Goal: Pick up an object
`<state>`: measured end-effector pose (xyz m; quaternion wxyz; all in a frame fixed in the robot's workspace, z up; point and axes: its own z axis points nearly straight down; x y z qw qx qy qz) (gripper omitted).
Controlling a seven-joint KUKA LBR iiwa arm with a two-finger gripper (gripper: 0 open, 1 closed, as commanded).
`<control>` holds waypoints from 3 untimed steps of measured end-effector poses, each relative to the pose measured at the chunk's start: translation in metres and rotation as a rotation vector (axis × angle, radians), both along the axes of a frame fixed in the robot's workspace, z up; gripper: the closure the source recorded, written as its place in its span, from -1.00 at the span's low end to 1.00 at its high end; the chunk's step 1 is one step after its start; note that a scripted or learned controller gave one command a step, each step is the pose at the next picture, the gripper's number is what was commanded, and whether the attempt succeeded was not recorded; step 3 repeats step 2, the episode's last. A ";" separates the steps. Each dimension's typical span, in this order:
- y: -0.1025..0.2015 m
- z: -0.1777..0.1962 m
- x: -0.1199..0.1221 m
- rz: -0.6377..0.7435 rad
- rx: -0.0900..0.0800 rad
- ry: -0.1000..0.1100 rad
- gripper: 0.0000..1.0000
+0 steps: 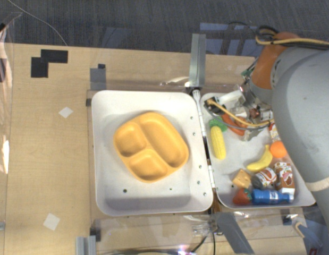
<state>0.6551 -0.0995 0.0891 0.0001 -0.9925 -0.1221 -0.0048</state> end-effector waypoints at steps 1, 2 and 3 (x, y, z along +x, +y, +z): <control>-0.092 -0.001 -0.005 0.008 0.001 0.003 -1.00; -0.073 -0.002 -0.018 0.128 -0.002 0.005 -1.00; -0.073 -0.002 -0.018 0.128 -0.002 0.005 -1.00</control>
